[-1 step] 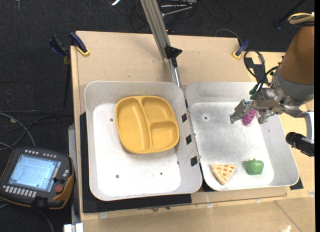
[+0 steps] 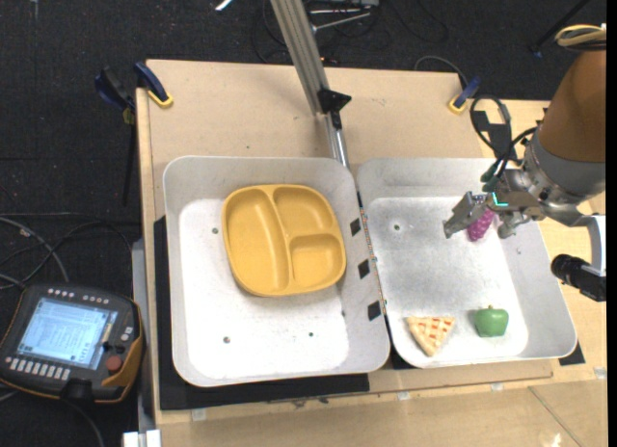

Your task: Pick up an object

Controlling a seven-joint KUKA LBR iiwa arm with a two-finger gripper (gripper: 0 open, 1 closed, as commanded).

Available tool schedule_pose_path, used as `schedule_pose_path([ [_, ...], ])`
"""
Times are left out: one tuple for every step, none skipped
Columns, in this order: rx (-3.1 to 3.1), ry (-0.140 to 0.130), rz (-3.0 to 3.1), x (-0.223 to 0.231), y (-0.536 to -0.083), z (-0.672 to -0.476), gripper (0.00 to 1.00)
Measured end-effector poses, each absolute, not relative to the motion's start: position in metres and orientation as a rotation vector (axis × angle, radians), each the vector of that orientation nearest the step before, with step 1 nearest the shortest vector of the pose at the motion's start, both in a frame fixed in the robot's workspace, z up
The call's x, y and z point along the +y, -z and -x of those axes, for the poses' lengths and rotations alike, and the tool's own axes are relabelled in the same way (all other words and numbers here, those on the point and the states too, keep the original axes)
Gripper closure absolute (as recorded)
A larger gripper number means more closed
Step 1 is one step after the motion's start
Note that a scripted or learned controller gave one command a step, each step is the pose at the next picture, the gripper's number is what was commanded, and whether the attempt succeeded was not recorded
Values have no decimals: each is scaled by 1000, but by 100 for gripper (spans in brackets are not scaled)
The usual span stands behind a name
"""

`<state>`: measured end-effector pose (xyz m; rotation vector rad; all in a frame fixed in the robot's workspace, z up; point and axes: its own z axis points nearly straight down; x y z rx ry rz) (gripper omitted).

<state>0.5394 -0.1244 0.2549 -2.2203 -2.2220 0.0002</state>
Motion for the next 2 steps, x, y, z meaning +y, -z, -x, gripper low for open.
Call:
schedule_pose_path([
  [-2220,-5,2218,-119,-209,-544,0],
  [-2217,-6,2219,-120,-164,-537,0],
])
